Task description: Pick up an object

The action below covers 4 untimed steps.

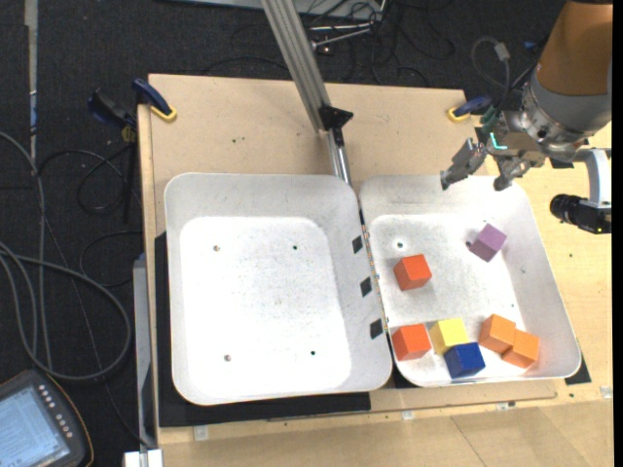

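The arm comes in from the upper right, its orange band (576, 37) above the grey wrist, and the pincer (484, 166) hangs over the far edge of the right bin (545, 261), its two dark fingers spread apart with nothing between them. Below it, all the blocks lie inside that bin. A purple block (487, 241) sits nearest the pincer, tilted, toward the bin's right side. An orange block (413, 270) rests near the middle of the bin, well apart from the purple one. Along the near edge a second orange block (412, 341) sits just beside a yellow block (449, 334), and a blue block (465, 359) touches the yellow one at its near corner. To the right of these, two more orange blocks (511, 340) lie pressed together near the bin's near right corner. The left bin (258, 285) stands side by side with the right one, their rims meeting along the middle, where small black tabs mark the seam. Both bins rest on the light wooden tabletop (243, 125). A slanted metal rod (297, 52) crosses the far part of the tabletop and ends at a black clamp by the seam between the bins. Yellow-tipped clamps (156, 100) grip the far corners of the board, and loose cables lie on the dark floor (68, 212) at the left.
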{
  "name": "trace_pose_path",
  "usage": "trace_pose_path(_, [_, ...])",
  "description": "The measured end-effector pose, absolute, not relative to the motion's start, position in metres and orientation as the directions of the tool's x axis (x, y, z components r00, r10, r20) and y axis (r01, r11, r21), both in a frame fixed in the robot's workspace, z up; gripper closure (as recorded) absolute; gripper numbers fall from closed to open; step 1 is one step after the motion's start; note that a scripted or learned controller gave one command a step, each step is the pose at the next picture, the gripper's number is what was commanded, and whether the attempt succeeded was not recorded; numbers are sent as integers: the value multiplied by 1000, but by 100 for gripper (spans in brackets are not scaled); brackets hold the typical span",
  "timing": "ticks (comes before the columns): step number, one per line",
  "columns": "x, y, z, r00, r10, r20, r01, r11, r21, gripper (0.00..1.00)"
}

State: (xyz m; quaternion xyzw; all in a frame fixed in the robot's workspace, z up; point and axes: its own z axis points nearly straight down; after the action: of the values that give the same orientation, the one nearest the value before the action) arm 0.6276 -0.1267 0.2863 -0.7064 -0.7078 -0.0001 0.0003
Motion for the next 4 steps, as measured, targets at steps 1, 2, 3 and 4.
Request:
trace_pose_path(1, [628, -132, 242, 1, 1000, 0, 1000, -1, -5, 0])
trace_pose_path(2, [630, -127, 197, 0, 1000, 0, 1000, 0, -5, 0])
trace_pose_path(3, [630, -126, 154, 0, 1000, 0, 1000, 0, -5, 0])
trace_pose_path(4, [632, -127, 168, 0, 1000, -2, 1000, 0, 3, 100])
